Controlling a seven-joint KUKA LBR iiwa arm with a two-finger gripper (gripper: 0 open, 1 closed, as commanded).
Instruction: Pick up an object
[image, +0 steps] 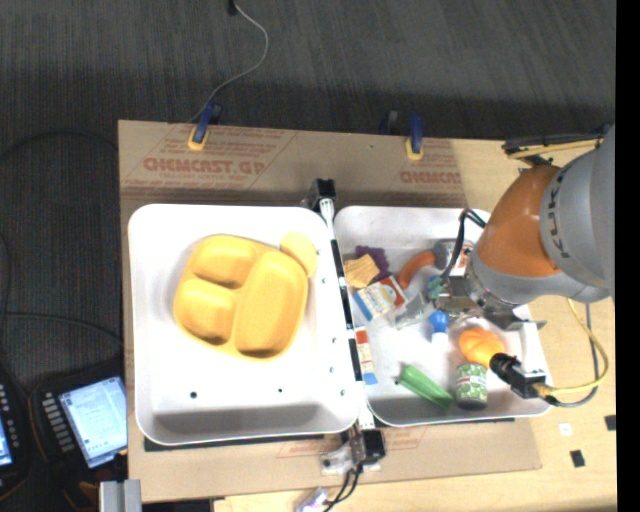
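Note:
The right bin (400, 228) holds several small items. Among them are an orange round piece (479, 346), a small green jar (470, 386), a green stick-shaped piece (424, 386), a blue knob (438, 322), a red-orange piece (415, 267), a tan block (362, 270) and a printed packet (380, 298). My gripper (447, 293) is low over the right side of this bin, just above the blue knob and left of the orange piece. The grey and orange wrist (525, 235) covers most of the gripper.
A large yellow moulded tray (240, 293) with three humps lies in the left bin (160, 400). The divider (342, 300) between the bins runs down the middle. A black cable (590, 370) loops at the right bin's outer edge.

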